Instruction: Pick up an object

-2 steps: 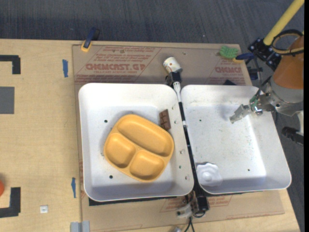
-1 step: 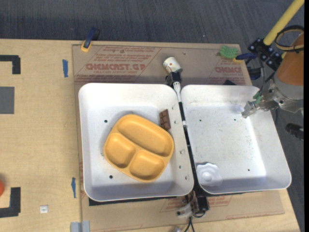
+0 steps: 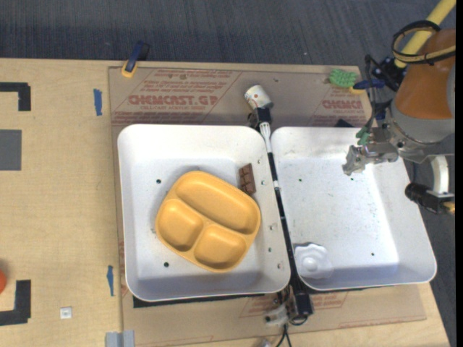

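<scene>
A yellow divided plate [image 3: 208,219] lies in the left bin [image 3: 137,150], tilted, with three compartments. A small brown block [image 3: 247,178] sits by the plate's upper right edge, near the bin's right wall. A white, crumpled-looking object [image 3: 312,257] rests at the near left corner of the right bin [image 3: 405,259]. My gripper [image 3: 352,161] hangs over the upper right part of the right bin, fingers pointing down-left, apart from every object. Nothing shows between its fingers.
A brush-like tool with a white head [image 3: 255,96] lies along the gap between the two bins at the back. A green clip [image 3: 341,77] and a blue-yellow clamp [image 3: 134,58] hold the cardboard sheet. Cables run by the arm at right.
</scene>
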Controlling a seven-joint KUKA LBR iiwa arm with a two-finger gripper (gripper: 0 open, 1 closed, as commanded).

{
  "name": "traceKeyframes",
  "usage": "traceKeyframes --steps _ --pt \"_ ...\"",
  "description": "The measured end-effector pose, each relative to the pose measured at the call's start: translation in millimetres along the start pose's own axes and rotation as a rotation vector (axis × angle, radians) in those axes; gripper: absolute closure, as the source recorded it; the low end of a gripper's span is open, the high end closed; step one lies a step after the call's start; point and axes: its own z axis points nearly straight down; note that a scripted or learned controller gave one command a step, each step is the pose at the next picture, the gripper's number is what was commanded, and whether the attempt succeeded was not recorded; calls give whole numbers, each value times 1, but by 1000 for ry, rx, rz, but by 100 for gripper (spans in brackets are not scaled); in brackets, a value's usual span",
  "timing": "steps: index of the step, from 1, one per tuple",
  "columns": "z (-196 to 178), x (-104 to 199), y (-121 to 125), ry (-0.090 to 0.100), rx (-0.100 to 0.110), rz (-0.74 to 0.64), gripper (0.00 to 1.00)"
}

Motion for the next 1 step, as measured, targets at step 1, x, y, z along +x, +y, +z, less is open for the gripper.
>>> traceKeyframes --steps 1 --pt "-28 -60 31 -2 0 -44 100"
